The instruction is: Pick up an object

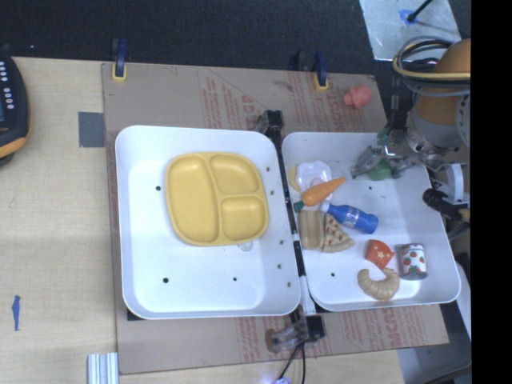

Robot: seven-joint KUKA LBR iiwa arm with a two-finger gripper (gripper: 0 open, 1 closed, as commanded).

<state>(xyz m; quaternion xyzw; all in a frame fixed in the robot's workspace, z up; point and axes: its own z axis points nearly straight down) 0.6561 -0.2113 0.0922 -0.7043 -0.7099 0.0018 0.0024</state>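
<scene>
The gripper (pixel 382 165) hangs low over the right bin (pixel 432 294), at about 1 o'clock of its floor, fingers splayed apart and straddling a small green object (pixel 379 171), which lies on the floor and is not yet pinched. That placement suggests a grasp is being lined up.

The green object is too hidden to judge its axis. The carrot (pixel 324 190) runs from 8 to 2 o'clock, tip toward the gripper. The blue bottle (pixel 352 218) lies from 10 to 4 o'clock. The yellow tray (pixel 216 197) sits in the left bin (pixel 144 294).
</scene>
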